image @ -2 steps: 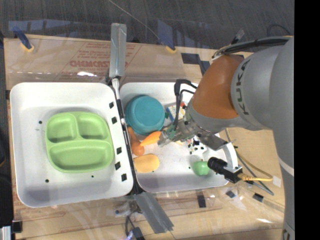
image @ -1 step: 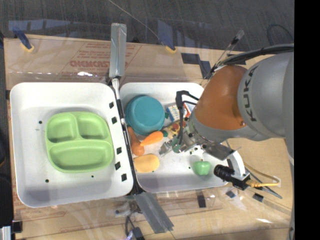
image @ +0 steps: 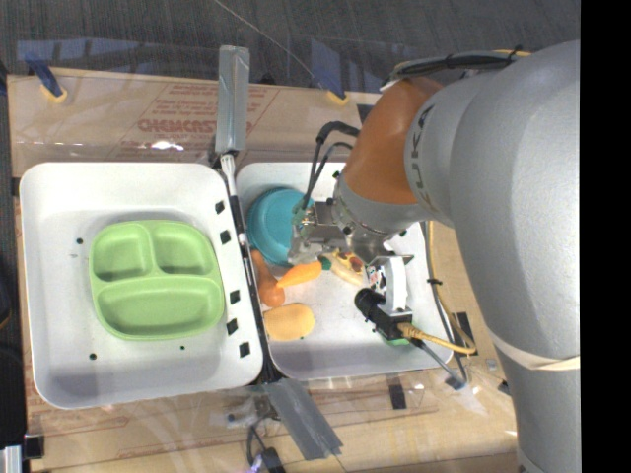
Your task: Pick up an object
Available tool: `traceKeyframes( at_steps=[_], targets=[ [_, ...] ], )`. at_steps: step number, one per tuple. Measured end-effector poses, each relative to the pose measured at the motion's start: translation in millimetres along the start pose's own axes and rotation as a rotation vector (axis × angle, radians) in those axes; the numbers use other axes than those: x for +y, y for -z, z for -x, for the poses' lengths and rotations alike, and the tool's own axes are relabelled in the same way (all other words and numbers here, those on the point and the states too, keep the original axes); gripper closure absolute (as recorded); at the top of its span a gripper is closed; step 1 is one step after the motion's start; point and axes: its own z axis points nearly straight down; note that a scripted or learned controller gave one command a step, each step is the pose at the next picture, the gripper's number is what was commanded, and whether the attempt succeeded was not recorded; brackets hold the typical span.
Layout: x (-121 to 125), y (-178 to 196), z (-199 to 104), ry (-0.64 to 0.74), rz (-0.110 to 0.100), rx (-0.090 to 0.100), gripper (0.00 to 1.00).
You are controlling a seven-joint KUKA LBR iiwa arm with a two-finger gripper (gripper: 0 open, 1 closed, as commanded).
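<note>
**Pick from the crowded right bin: choose the piece with room around it**

Your candidates lie in the right-hand shallow white plastic bin [image: 335,358]. A long orange carrot-shaped toy [image: 296,273] sits near the bin's centre, running from about 8 o'clock to 2 o'clock. Beside it at 8 o'clock is a second, stubbier orange piece [image: 267,286] against the divider. A rounded yellow-orange potato-like lump [image: 289,320] lies at 6 o'clock of the carrot, a little apart from the rest. A teal round plastic bowl [image: 276,225] sits at 11 o'clock, touching or overlapping the carrot pile. A pale yellow piece [image: 345,266] peeks out at 3 o'clock, partly hidden.

The two-finger gripper [image: 314,235] hovers between bowl and carrot; whether it is spread or closed, you cannot tell, since the wrist covers it.

Judging from the crowding, you do best to come straight down, close across the carrot's narrow width, and keep clear of the bowl rim. The yellow-orange lump looks the easier target.

In the left white bin [image: 44,205] rests a light green three-compartment tray [image: 156,279].

Red printing on the brown cardboard sheet [image: 118,106] at 12 o'clock is mirrored and blurred; you cannot read it.
</note>
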Motion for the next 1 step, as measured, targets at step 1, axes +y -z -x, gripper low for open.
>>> traceKeyframes(
  at_steps=[1],
  targets=[
    [35.0, 32.8, -51.5, -0.328, 0.001, 0.000, 1.00]
  ],
)
